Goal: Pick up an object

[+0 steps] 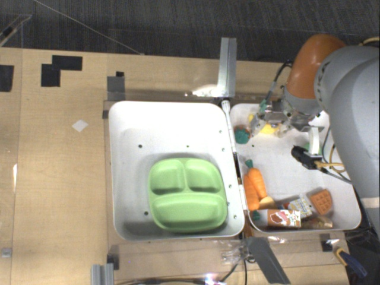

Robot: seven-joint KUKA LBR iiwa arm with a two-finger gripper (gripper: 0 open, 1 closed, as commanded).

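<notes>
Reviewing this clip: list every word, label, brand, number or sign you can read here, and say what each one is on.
No text here can be read.
Small brown printed carton in the right white bin: it has printing on its face, too small and blurred to read.
Tan waffle-patterned square piece beside it: a grid pattern, no letters.
Green three-compartment plastic tray in the left white bin: plain, no markings.

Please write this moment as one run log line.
arm: over right bin far end | gripper: near yellow object | carrot: untouched | green tray: left bin
</notes>
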